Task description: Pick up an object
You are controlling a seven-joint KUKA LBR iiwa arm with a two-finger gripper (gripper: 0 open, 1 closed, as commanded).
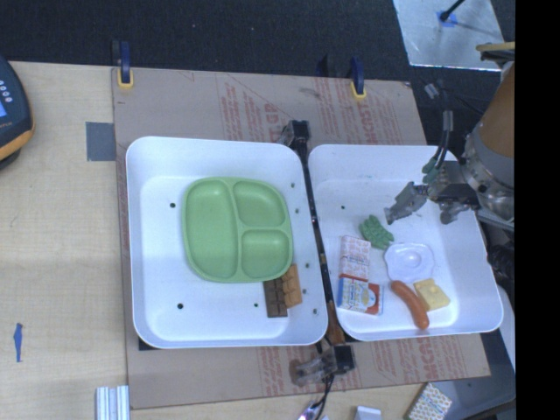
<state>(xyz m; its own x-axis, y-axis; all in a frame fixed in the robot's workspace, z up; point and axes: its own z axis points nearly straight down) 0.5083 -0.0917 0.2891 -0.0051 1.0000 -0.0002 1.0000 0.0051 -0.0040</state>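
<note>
Six loose bits in the right bin (367, 160): one sausage (409, 304) near the front edge, long axis running diagonal from upper left down to lower right, one yellow cheese wedge (431, 294) touching it, one white fried egg (408, 258) just above, one green leafy piece (377, 232), two printed packets (355, 274). Gripper (426, 202) over the bin's far right part, nothing between its prongs, can't tell whether spread or closed. Left bin (149, 234): one green divided plate (236, 229), one brown chocolate bar (283, 292).
</note>
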